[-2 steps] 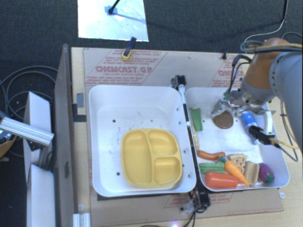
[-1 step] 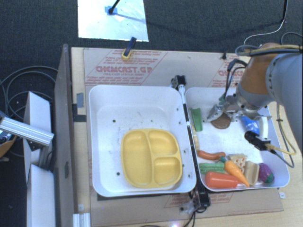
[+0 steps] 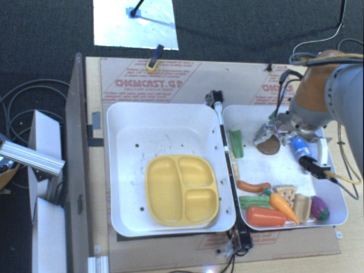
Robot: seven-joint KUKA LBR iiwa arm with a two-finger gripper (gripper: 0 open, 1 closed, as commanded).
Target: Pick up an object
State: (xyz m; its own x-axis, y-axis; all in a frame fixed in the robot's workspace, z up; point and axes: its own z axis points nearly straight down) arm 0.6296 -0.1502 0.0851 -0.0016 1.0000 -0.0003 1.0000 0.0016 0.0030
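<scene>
Camera view: gripper (image 3: 272, 134) sits low in the right bin (image 3: 341, 209), directly over a brown round piece (image 3: 269, 147). Can't tell how far the gripper is open, or whether it has the brown piece; nothing visibly clamped.

Using the brown piece as landmark:
- blue cylinder-like item (image 3: 298, 148) just to its right, partly under the wrist
- green flat block (image 3: 235, 143) to its left, against the bin's divider wall
- further toward the viewer: thin orange-red stick (image 3: 254, 186), green bean-like piece (image 3: 254, 201), carrot (image 3: 282, 206), red pepper-like piece (image 3: 265, 216), cracker-like square (image 3: 285, 193), tan slab (image 3: 301, 207), purple piece (image 3: 318, 207), all packed along the near wall

Left bin (image 3: 122, 152) holds a yellow divided tray (image 3: 182, 190), well apart from the brown piece.

Handling guess: brown piece looks like toy food, so likely light, rigid, smooth plastic, not fragile. It looks low and disc-like, so fingers likely have to straddle its edges close to the bin floor; slip risk if pinched high on a rounded rim. Open floor around it helps, only the blue item is close. Near-wall pile is tighter, the carrot is probably the easiest grab across its thick end.
</scene>
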